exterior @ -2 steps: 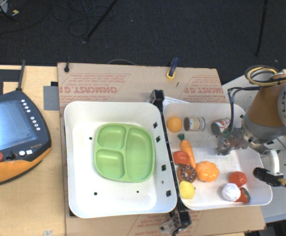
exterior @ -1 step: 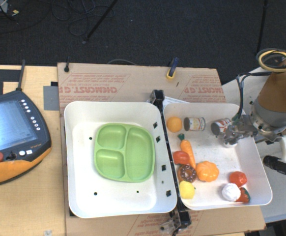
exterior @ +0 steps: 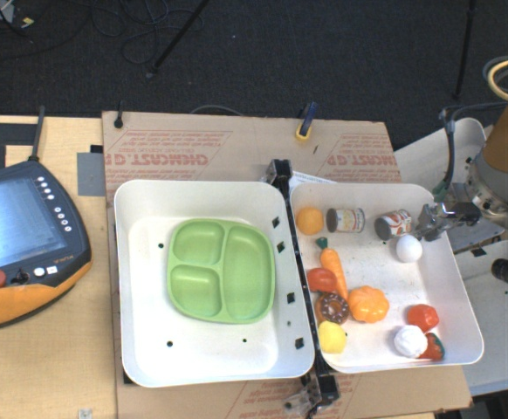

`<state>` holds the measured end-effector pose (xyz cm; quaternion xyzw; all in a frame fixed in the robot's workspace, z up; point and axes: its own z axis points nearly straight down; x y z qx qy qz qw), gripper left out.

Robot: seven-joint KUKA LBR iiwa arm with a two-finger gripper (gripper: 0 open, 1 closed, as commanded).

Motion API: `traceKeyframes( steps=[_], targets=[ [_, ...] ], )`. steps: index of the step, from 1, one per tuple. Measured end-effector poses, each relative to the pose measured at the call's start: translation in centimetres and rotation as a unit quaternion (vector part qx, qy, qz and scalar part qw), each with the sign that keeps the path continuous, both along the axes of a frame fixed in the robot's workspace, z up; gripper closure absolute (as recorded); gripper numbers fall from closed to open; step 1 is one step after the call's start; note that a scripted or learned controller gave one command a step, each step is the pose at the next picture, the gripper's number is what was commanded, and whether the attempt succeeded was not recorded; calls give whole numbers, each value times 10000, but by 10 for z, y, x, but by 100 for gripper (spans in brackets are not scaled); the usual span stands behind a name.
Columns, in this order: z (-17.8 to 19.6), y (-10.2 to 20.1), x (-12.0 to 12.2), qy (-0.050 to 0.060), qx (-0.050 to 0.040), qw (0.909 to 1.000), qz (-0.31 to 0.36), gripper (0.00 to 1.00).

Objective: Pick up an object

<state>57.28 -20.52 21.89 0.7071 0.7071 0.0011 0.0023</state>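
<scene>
The right bin (exterior: 463,295) holds several toy foods and small cans. An orange ball (exterior: 309,221) and a small can (exterior: 347,220) lie near its far edge, with a second can (exterior: 393,224) and a white ball (exterior: 408,249) to their right. A carrot (exterior: 332,267), a red pepper (exterior: 321,279), a chocolate donut (exterior: 331,307), an orange pumpkin-like piece (exterior: 368,304) and a lemon (exterior: 332,337) lie in the middle. A red tomato (exterior: 422,316) and a white piece (exterior: 409,341) sit at the near right. My gripper (exterior: 435,218) hangs over the bin's far right side, just right of the second can and above the white ball.
The left bin (exterior: 140,321) bears a green divided plate (exterior: 222,270). A teach pendant (exterior: 23,234) lies on the bench at the far left. The grey arm (exterior: 485,177) comes in over the right bin's right rim. A blue-and-yellow clamp (exterior: 305,122) stands behind the bins.
</scene>
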Motion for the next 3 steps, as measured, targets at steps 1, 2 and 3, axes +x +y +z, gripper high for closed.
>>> traceKeyframes(
  steps=[1,2,3],
  targets=[
    [9,-1,0,26,9,10000,4,100],
    [-1,46,3,40,21,10000,14,100],
    [4,108,12,35,22,10000,25,100]
  ],
)
